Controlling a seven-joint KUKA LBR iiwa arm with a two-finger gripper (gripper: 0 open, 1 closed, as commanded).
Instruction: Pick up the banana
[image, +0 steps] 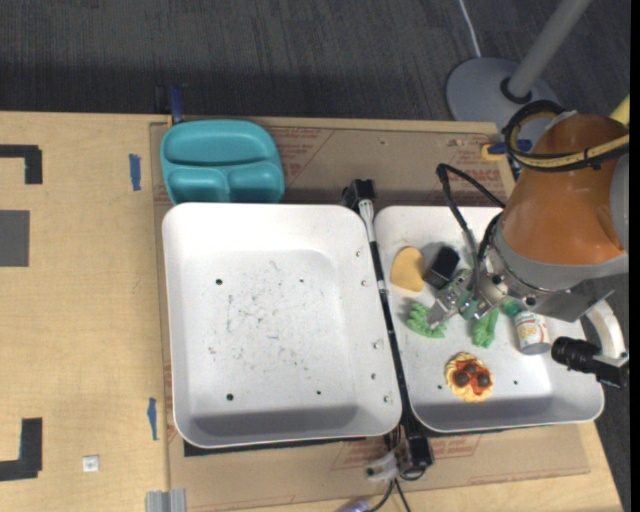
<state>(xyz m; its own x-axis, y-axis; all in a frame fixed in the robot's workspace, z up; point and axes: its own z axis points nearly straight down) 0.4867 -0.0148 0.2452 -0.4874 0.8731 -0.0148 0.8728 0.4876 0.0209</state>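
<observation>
The one banana-coloured thing is a pale yellow, rounded piece lying in the right bin near its far left corner. My gripper hangs low over the bin's middle, just right of and nearer than the yellow piece, apart from it. Its tip sits between a black block and a green toy. The orange-banded wrist hides the bin's far right part.
Also in the right bin are a second green piece, a small white bottle and a little pizza toy. The left bin adjoins it. A teal tray stands behind the left bin.
</observation>
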